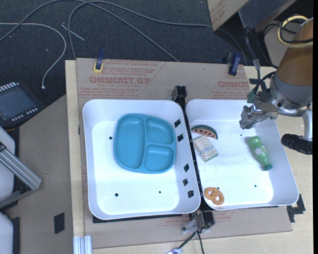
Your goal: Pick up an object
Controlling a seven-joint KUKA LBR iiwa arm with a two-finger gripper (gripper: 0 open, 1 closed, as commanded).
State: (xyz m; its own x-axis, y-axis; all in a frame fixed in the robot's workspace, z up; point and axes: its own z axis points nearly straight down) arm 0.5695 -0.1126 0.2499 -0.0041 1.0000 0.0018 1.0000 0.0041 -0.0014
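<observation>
The right bin (233, 158) holds a green bottle (259, 151) lying near its right side, a watermelon slice (205, 132) and a patterned sandwich-like piece (205, 148) near its left wall, and a pretzel (214, 196) at the front edge. My gripper (247, 120) hangs over the back right part of that bin, a little behind and left of the green bottle. Nothing shows between its tips.
A blue divided plate (145, 143) lies in the left bin (99, 163). The divider with black clips (185, 149) runs between the bins. Cables lie on the dark floor behind the bench, and a cardboard box (223, 10) sits at the back.
</observation>
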